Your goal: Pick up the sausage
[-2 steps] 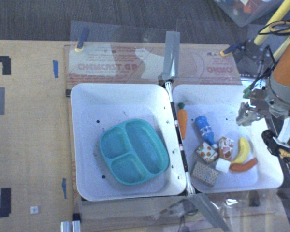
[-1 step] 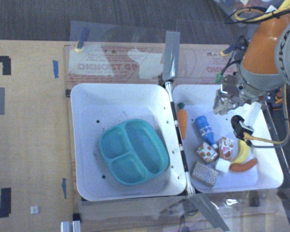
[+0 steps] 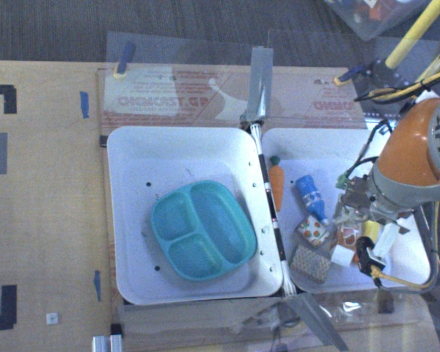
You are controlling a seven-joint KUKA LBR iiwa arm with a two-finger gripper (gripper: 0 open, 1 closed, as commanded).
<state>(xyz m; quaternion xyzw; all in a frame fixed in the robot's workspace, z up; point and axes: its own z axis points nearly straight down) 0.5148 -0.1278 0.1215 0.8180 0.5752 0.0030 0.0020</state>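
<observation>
The arm (image 3: 414, 152) is reaching into the right bin (image 3: 319, 141) from the right, and its gripper (image 3: 350, 213) is hanging low over the clutter near that bin's front edge. Whether it is open or closed, I cannot tell, and nothing is showing in its grasp. A small reddish-brown piece (image 3: 347, 237) is lying just below it, and I am taking that as the sausage, though it is too small to be sure. Judging from this, the gripper is needing to come straight down and centre over that piece before closing, since neighbours are crowding it.

The left bin (image 3: 132, 152) is holding a teal divided plate (image 3: 202, 229), well away from the work. In the right bin, a grey-brown textured block (image 3: 312, 263) and a spotted cube (image 3: 312, 231) are sitting just beside the target and risking a bump. A blue bottle (image 3: 309, 195) and a carrot (image 3: 276, 185) are lying further back.
</observation>
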